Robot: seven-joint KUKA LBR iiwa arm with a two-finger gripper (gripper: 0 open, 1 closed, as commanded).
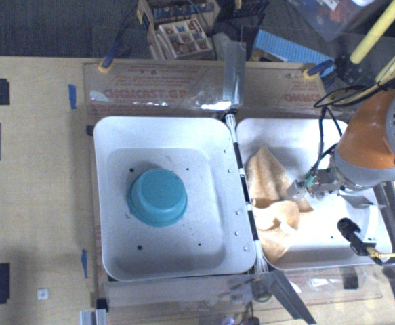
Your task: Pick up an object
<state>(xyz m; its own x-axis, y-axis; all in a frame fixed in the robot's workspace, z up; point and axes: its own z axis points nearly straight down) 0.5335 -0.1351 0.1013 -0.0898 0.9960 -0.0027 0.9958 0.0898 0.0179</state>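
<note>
So the gripper (304, 187) is down inside the right bin (278, 128), right at the edge of a crumpled tan cloth (268, 181). The cloth sprawls away from the tool toward the divider between the two bins, with one lobe up past the tool and a lighter folded flap (278, 223) just below it, toward the near wall. I honestly can't tell how the tool is set, since the wrist and the orange band (368, 141) sit over most of it and the tip is a blurry little blob. It looks like it's touching or just above the fabric's edge, but nothing shows cloth actually caught in it.

The other candidate is a teal bowl (158, 196), upside down in the left bin (116, 137), well away from the tool across the divider. Nobody's going for that one right now.

What could go sideways, in my opinion:
- It's at the edge of the cloth, not the bulk, so it may pinch a thin fold that slides out on the lift.
- A limp cloth can drag and snag on the bin wall or the divider.
- It might press into the bin floor and grab nothing.
- The black cable (327, 137) looping near the wrist hangs close to the work.
</note>
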